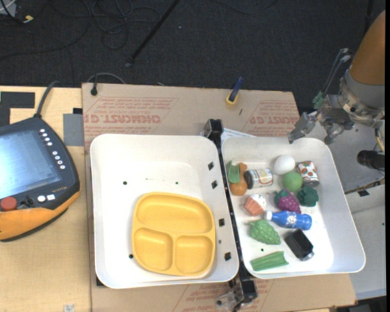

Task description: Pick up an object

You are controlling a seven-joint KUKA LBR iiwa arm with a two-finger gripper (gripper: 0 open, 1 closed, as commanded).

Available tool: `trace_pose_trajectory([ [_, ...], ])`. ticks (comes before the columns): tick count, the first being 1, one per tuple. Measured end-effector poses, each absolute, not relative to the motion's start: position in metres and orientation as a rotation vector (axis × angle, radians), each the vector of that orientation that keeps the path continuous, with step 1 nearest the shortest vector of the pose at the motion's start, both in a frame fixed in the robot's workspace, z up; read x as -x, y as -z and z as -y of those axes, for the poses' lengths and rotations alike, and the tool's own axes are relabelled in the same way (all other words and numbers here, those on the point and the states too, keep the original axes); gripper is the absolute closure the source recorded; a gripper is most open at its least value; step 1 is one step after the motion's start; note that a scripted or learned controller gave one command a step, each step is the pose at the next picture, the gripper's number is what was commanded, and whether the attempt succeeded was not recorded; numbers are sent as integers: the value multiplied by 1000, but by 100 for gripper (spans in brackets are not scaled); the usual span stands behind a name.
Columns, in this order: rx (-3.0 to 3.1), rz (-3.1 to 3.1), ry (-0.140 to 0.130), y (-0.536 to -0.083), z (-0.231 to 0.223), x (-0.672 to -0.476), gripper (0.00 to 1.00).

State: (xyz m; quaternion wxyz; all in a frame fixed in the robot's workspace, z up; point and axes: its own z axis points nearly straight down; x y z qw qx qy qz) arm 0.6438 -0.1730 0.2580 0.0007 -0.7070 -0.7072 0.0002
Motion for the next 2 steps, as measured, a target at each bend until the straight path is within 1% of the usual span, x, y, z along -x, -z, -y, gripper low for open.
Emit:
trace_pose_trajectory([
  [1, 2212, 2211, -12, -124, 171, -588, 0],
  [2, 2216, 2218, -4, -85, 133, -560, 0],
])
